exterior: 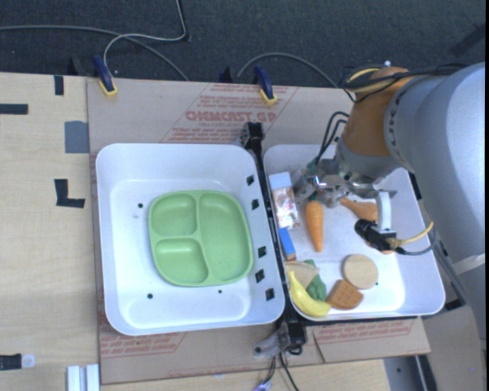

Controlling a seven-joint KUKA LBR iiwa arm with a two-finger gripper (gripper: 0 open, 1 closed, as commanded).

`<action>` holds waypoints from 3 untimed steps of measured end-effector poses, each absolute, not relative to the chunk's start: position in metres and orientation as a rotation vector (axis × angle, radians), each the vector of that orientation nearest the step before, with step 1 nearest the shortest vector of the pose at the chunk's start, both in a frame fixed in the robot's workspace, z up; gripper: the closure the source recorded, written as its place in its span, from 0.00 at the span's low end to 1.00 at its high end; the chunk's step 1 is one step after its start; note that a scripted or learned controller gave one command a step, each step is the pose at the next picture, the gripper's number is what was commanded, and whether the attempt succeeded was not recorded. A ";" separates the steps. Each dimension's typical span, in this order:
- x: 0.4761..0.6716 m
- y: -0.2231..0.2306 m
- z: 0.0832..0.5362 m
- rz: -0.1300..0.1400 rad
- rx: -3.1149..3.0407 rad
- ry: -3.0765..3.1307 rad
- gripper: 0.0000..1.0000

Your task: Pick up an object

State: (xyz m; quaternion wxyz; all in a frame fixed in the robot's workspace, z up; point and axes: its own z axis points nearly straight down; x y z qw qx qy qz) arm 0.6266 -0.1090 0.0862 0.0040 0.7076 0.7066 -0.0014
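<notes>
Arm [407, 129] over rt bin [420, 296] — carrot [314, 225] below.

The two shallow white plastic bins [114, 218] look smooth and faintly glossy. In the left bin, the pale green sectioned plastic plate [200, 238] is matt. The orange plastic toy carrot [314, 225] and yellow plastic banana [305, 298] have a slight sheen. The brown printed cardboard sheet [179, 112] on the table is dull.

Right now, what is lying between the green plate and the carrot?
In the camera view, the black clips joining the two bins sit between the green plate and the carrot, then a clear wrapped packet and a blue block.
</notes>
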 end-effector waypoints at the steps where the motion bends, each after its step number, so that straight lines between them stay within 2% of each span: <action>1: 0.625 -0.106 0.088 -0.003 2.215 2.201 0.00; 2: 0.641 -0.106 0.086 -0.009 2.219 2.212 0.00; 3: 0.643 -0.109 0.086 -0.006 2.220 2.221 0.00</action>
